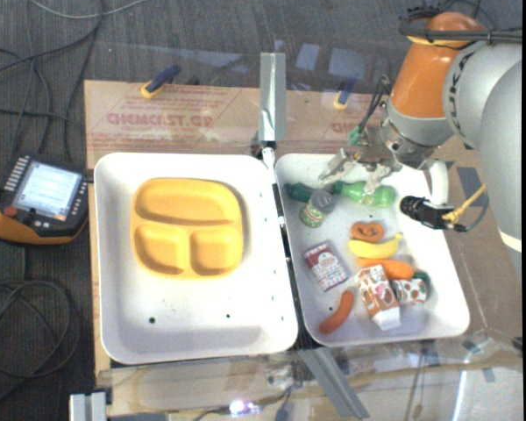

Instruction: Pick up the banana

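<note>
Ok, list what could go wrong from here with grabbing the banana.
1. Crowding: the banana lies against a pretzel above it and a carrot below it, so the fingers may pinch a neighbour or push the banana aside.
2. Wrong target: the gripper hangs over the green bottle and small can at the right bin's far end, not over the banana; descending here would likely strike those.

Banana (373,248): small, yellow, lying flat crosswise in right bin (447,323), just below pretzel (366,231)
</note>
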`<state>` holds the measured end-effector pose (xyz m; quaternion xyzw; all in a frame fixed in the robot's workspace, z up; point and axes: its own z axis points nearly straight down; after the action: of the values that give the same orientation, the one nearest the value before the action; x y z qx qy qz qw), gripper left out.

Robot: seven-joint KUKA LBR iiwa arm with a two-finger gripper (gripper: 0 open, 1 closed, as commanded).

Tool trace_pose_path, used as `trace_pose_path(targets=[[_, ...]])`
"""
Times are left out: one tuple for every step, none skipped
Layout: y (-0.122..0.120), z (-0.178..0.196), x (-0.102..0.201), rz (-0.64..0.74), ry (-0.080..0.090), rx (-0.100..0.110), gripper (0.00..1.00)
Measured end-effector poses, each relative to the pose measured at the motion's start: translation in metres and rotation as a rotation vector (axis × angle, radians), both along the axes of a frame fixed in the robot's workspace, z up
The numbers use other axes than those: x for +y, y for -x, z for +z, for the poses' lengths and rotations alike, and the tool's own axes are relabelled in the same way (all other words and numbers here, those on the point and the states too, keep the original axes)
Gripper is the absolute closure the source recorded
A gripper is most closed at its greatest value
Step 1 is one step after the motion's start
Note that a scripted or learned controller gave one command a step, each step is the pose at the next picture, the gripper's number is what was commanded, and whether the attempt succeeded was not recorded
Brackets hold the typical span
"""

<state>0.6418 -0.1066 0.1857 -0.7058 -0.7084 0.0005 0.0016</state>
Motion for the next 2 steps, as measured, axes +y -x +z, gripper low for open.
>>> trace_pose_path(targets=[[-0.020, 0.092, 0.012, -0.212, 0.005, -0.001, 0.00], [0.026, -0.004, 0.035, -0.163, 0.002, 0.002, 0.00]])
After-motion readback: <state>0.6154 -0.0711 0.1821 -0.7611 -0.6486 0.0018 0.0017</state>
